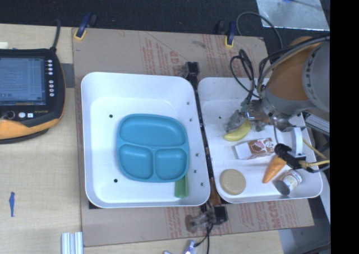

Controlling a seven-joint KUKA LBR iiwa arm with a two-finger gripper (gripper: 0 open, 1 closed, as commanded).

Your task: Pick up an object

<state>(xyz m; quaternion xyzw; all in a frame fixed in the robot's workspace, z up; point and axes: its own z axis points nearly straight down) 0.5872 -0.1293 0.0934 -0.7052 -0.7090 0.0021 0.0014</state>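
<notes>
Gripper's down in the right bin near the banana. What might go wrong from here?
1. The gripper sits at the upper end of the banana, not over its middle, so a grasp may slip or only nudge it.
2. The small carton lies just below the banana; a push could shove one into the other.
3. The carrot, round cookie and small can crowd the bin's lower part, so a sweep could scatter them.

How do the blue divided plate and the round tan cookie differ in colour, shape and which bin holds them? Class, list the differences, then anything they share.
The blue divided plate is blue; the round tan cookie is tan. The plate is a rounded rectangle with three compartments; the cookie is a plain disc. The plate looks far larger. The plate lies in the left bin, the cookie in the right bin. Both lie flat.
</notes>
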